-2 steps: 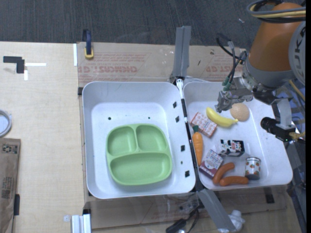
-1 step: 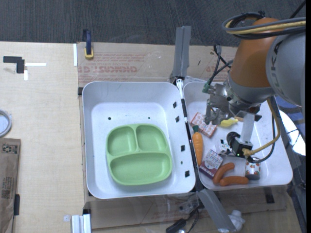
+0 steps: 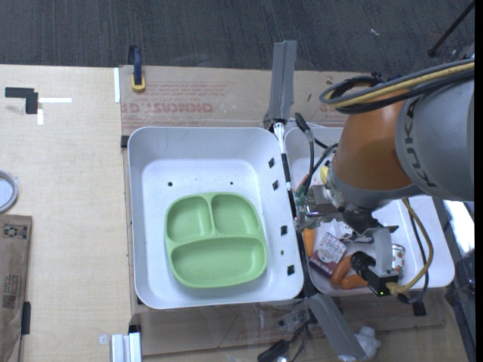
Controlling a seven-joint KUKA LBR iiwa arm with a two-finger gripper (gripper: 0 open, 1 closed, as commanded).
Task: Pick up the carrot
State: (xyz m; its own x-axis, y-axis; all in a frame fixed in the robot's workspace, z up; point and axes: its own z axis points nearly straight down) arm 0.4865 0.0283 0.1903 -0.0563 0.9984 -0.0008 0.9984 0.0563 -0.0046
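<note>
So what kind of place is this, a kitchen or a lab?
Most likely a robotics lab bench, not a kitchen: a KUKA arm with trailing cables reaches over two white bins, one holding a green divided plate, on a cardboard-covered bench fitted with a clamp.

The green divided plate [image 3: 217, 240] looks like smooth plastic with a soft sheen. It lies in the left bin [image 3: 143, 202], a white moulded plastic with a matt, faintly glossy wall. The worktop [image 3: 60, 202] is pale wood-look board, matt, with brown printed cardboard [image 3: 196, 96] along its far edge. The arm [image 3: 407, 142] shows satin grey and glossy orange shells (hard plastic or painted metal, hard to tell). The carrot [image 3: 341, 266] is dull orange beside a shiny printed wrapper [image 3: 330, 246].
</note>
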